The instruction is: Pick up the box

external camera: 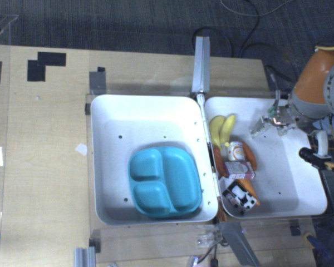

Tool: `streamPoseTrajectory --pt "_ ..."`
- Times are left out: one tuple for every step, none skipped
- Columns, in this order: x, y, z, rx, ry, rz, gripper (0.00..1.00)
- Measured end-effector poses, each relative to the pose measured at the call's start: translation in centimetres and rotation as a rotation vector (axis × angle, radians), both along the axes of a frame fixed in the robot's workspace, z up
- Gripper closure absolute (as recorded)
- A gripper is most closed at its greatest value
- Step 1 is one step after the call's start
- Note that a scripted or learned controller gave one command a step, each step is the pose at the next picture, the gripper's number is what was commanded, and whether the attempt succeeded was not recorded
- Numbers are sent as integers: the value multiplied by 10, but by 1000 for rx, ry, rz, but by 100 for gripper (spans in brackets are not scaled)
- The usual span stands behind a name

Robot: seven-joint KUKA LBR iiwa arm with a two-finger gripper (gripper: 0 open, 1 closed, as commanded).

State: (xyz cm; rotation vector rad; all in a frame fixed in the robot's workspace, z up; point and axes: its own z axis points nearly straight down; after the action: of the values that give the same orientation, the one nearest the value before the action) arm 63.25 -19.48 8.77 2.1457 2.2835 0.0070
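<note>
Now I am in the approach: my pincer (271, 121), fingers apart and holding nothing, hovers beyond the bananas (222, 129); the small box (237, 168) lies just below them, so I must descend there.

You see the gripper (271, 121) over the back part of the right bin (300, 202). Left of it lie the bananas (221, 129); the box (237, 168) lies nearer to you, left. Far left, the tray (164, 181) sits in the left bin (108, 149).
</note>
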Motion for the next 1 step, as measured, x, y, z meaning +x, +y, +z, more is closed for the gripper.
streamPoseTrajectory --pt "37 -6 0 9 15 7 0"
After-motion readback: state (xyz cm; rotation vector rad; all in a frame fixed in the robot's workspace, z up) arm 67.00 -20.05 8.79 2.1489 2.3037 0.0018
